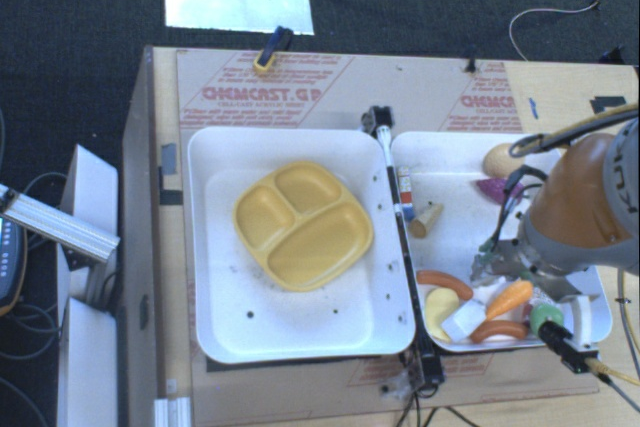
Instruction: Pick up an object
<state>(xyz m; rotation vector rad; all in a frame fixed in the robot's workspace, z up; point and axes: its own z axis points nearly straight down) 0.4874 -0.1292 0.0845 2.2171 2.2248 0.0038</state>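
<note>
Fingers, state unclear, sit just above the orange carrot in the right bin.

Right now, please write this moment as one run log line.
arm: over right bin | end effector: low above toy food, grasp unclear | yellow tray: left bin

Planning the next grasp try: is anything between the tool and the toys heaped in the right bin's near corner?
Nothing visible stands between them. The tool hangs right over the heap in the right bin, close by the orange carrot and red sausage. The arm's bulk hides the toys beneath it.
</note>
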